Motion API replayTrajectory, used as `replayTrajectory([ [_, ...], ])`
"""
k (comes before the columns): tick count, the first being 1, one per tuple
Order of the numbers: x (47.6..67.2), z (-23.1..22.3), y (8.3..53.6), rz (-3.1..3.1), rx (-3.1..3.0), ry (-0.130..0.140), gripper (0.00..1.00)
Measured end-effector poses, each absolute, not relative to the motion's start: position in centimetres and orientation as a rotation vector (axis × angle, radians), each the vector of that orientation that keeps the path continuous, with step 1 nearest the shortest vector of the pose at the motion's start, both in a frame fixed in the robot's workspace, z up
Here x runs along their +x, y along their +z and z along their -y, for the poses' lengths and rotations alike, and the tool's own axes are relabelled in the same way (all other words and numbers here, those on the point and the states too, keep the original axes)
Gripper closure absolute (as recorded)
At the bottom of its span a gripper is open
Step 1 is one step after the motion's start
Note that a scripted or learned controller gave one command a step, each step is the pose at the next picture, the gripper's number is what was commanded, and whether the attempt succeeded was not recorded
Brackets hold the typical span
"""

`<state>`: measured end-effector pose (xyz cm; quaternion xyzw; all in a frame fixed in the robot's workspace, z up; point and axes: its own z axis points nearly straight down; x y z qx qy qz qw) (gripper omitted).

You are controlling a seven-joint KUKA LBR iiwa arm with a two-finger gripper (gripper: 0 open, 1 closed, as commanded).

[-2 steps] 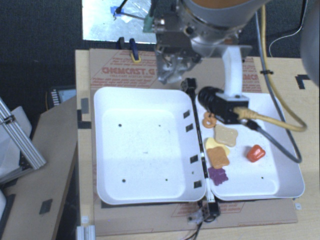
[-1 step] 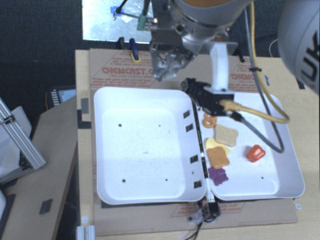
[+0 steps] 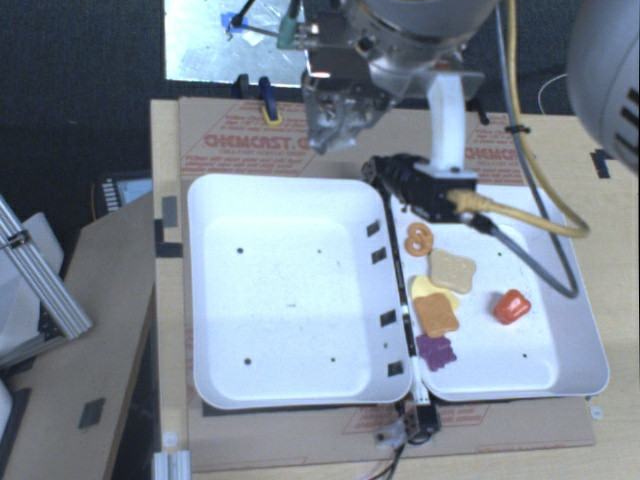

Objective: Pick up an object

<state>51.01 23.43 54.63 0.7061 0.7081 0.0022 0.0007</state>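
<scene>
Hovering beyond left bin (image 3: 215, 268) rim: claw (image 3: 335, 128), seemingly empty.

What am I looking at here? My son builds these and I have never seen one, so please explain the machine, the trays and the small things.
This is one camera fixed above a bench, looking down at a slant. The big grey shape at the top is a robot arm reaching in from the right. Its gripper hangs above the back edge of the bench, past the trays; I cannot see anything held in it. Two shallow white bins sit side by side. The right bin holds toy foods: a pretzel, a slice of bread, an orange piece, a purple piece and a red piece. The left bin lies beside it.
</scene>
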Motion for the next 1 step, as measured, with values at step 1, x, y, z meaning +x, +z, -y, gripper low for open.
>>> replayTrajectory([
  [1, 51.03, -23.44, 55.76, -2.226, 2.214, 0.011, 1.0],
])
